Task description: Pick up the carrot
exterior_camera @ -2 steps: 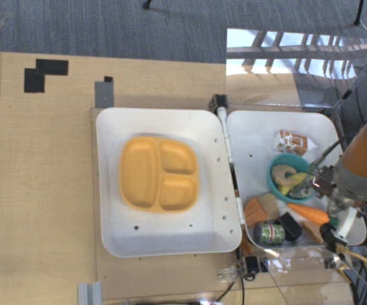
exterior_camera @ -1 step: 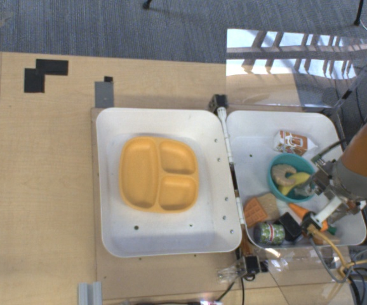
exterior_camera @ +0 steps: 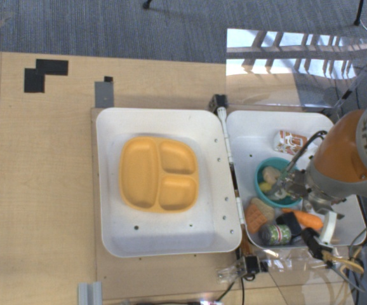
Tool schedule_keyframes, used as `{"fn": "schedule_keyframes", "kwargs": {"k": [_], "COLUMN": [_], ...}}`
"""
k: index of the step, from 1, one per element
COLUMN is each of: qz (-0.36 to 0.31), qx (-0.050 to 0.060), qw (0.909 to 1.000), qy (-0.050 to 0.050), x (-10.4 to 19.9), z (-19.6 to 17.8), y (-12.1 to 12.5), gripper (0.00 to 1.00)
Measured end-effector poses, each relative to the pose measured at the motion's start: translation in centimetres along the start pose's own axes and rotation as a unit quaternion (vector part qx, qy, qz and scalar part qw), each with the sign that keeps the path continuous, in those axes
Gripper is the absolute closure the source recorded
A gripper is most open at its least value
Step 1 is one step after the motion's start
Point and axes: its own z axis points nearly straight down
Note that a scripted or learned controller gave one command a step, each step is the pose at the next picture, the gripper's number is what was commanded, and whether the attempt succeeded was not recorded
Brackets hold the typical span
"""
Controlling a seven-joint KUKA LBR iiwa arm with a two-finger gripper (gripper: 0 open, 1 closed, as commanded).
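- Camera view showed the bench with two white bins side by side; the left bin held a yellow divided plate.
- The right bin was crowded at its near end: a teal bowl, a small red-and-white packet farther back, a ridged orange piece by the dividing wall, and a dark can lying on its side.
- The carrot lay near the front of the right bin, just beside the can and just below the bowl, its length running roughly left to right.
- The gripper hung over the bowl's right rim, just above the carrot; whether it was wide or narrow could not be told from this angle, and nothing was seen held in it.
- Judged by its look, the carrot was probably a light, stiff toy with a smooth, tapered skin, so it could slip out toward the thin end.
- The best hold seemed to be across its thicker middle, squeezing the short way, with the can close enough to get in the way.
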Motion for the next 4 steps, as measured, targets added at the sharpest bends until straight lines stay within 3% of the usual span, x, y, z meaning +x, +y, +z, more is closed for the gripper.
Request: {"fn": "schedule_keyframes", "kwargs": {"k": [1, 2, 3, 4], "qz": [-0.137, -0.268, -0.590, -0.476], "qx": [0.000, -0.001, -0.007, 0.004], "qw": [0.9906, 0.9633, 0.8071, 0.8795], "qy": [-0.002, -0.002, -0.005, 0.001], "x": [-6.4, -5.6, -2.0, -0.7], "z": [0.0, -0.1, -0.3, -3.7], "y": [1.9, 1.8, 1.1, 0.9], "gripper": [0.00, 0.00, 0.00, 0.00]}}
